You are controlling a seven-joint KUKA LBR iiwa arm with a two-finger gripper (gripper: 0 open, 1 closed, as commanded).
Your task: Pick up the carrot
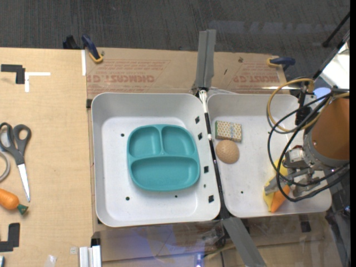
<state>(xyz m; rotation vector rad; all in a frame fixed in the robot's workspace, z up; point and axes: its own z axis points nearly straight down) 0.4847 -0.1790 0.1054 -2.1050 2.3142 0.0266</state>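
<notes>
- Left bin [105,166]: holds a teal divided plate [163,157], lying flat near its middle.
- Right bin [250,149]: a patterned small block [228,130] at about 11 o'clock, a tan egg-shaped ball [227,151] just below it, nearly touching.
- Carrot [275,200]: orange, at about 5 o'clock in the right bin, near the front wall; its upper end is covered by the gripper, beside a yellow item [282,173] that is mostly hidden.
- Gripper [295,183]: low over the carrot's upper end, tangled among cables [281,121]; whether the claw is apart or together I cannot tell.
- Arm [334,129]: cut off at the right edge.
- Bench, 9 o'clock: scissors [16,154]; a second orange carrot-like piece [10,200], partly cut off.
</notes>
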